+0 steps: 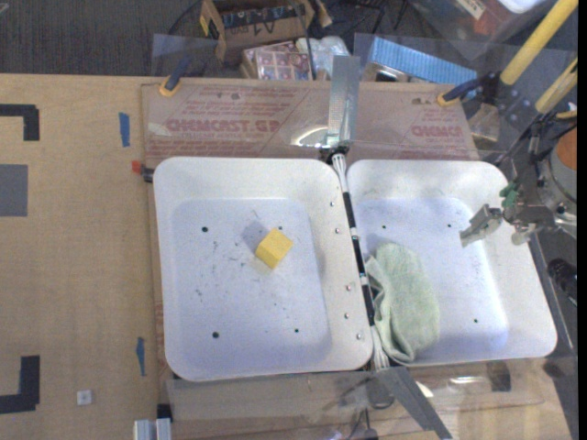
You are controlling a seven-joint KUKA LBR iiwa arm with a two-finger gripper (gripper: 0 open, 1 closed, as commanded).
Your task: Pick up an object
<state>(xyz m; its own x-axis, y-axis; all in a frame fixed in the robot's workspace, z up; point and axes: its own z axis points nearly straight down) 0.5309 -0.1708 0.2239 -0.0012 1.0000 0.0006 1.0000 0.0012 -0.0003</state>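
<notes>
A small yellow block (273,247) lies near the middle of the left bin (183,191). A crumpled pale green cloth (404,299) rests against the left wall of the right bin (440,183), toward its front. My gripper (497,230) hangs over the right side of the right bin, well to the right of and behind the cloth. Its fingers (474,226) stand apart, open, with nothing between them.
A metal divider (341,108) and cardboard panels (229,122) stand behind the bins. Clutter and yellow tubes (541,30) sit at the back right. The wooden bench (73,273) stretches to the left.
</notes>
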